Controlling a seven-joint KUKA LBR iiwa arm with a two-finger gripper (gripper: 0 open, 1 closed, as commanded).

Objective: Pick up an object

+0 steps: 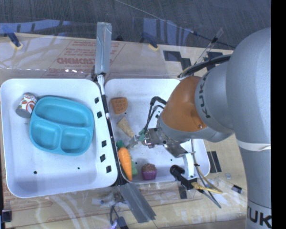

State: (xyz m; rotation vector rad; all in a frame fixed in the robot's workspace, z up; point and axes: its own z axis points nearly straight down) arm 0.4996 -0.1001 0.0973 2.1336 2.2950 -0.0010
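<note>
1. The grey arm (238, 94) reaches in from the right, and its gripper (144, 138) hangs low over the middle of the right bin (148, 87). From where I stand I cannot tell whether the jaws are wide, narrow or holding anything; the wrist hides them.

2. Candidate objects lie along the left side of the right bin. A brown bread-like piece (118, 104) sits near the upper left. A pale wedge (125, 126) lies just left of the gripper, the nearest object to it. A carrot (125, 161) rests against the dividing wall at the lower left, and a purple cupcake-like toy (149, 171) stands just beside it at the front rim.

3. The left bin (14, 175) holds a blue divided plate (62, 126), with a small round patterned object (25, 104) touching its upper left edge. Both are well apart from the gripper.

4. Risks, as I judge them:
   - The wedge lies tilted and close to the wall, so closing fingers may push it aside rather than pinch it.
   - The carrot lies against the divider, and a finger descending there could strike the wall.
   - The loose cables (155, 109) at the wrist could brush nearby objects.
   - A closure between objects would catch nothing.
</note>
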